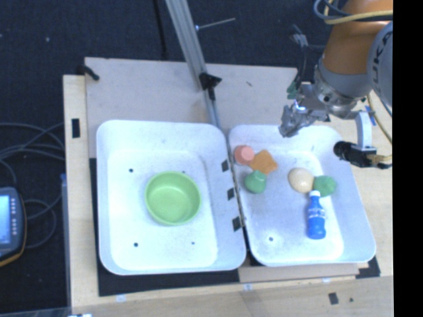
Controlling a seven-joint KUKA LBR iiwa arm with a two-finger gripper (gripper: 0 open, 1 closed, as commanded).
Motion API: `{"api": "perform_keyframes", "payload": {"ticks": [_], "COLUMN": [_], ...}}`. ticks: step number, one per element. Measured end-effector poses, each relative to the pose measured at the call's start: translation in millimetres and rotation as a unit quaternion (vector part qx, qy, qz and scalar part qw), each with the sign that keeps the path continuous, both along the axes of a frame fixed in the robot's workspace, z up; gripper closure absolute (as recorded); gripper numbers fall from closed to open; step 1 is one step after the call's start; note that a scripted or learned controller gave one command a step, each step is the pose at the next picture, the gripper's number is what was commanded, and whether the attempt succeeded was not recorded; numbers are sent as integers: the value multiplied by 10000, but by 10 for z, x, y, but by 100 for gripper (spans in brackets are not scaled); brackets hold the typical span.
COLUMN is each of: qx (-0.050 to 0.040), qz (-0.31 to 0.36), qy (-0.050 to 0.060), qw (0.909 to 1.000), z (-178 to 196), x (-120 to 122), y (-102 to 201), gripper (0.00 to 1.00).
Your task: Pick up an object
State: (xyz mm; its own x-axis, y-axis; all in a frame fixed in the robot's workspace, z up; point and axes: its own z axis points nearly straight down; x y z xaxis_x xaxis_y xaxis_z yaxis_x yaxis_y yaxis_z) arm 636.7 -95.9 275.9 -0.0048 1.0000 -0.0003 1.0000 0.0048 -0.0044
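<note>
The right bin holds a pink round piece, an orange block, a green ball-like piece, a cream egg shape, a green lumpy piece and a blue bottle with a white cap. A light green bowl sits in the left bin. My gripper hangs over the back edge of the right bin, above and behind the objects, with nothing seen in it.
A slanted metal pole rises from the bench behind the two bins. Bare board lies behind the bins. A handheld pendant and cables lie off the bench at the far left.
</note>
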Motion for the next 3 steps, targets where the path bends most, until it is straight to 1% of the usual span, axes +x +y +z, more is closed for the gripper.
{"api": "perform_keyframes", "payload": {"ticks": [1,2,3], "qx": [-2,-3,-1], "qz": [2,2,5], "qy": [-5,3,-6], "qw": [10000,10000,10000], "z": [-5,-221,-196], "x": [-168,-387,-636], "y": [522,996,1481], "gripper": [100,100,100]}}
